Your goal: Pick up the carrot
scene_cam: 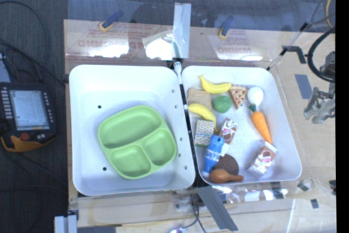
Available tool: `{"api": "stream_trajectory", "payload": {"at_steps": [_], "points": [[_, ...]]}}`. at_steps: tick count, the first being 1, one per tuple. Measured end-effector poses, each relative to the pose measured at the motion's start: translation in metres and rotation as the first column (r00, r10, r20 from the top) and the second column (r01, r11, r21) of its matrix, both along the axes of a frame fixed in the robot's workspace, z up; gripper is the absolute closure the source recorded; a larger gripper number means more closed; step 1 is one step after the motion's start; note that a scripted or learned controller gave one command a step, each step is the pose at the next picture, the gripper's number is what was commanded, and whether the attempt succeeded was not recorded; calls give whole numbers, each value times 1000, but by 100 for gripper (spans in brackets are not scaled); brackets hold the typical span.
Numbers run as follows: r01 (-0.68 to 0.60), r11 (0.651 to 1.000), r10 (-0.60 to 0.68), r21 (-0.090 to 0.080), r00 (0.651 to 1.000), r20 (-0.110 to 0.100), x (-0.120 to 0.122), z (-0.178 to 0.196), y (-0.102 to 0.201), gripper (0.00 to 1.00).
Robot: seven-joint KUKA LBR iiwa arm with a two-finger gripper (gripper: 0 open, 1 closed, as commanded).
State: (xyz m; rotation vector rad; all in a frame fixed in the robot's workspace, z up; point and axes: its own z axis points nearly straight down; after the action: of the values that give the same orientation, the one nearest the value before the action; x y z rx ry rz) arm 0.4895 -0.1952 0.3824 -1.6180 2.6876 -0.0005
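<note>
The carrot [262,126] is orange with a small green top. It lies in the right bin [290,145], near that bin's right wall, with its tip pointing toward the front. A white egg [254,95] sits just behind its green end, and a small milk carton [263,161] lies just in front of its tip. My gripper [318,108] hangs outside the bin, over the bench to the right of the carrot and well apart from it. Nothing shows between its fingers.
The right bin also holds two bananas [214,85], a green ball [221,103], a pizza slice [238,96], a blue bottle [214,153] and a drumstick [224,175]. A green divided plate [137,141] lies in the left bin [87,90]. A control pendant [27,112] sits far left.
</note>
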Motion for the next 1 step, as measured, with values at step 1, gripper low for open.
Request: {"api": "stream_trajectory", "payload": {"at_steps": [1], "points": [[25, 1000, -25, 3, 1000, -9, 14, -85, 0, 100]]}}
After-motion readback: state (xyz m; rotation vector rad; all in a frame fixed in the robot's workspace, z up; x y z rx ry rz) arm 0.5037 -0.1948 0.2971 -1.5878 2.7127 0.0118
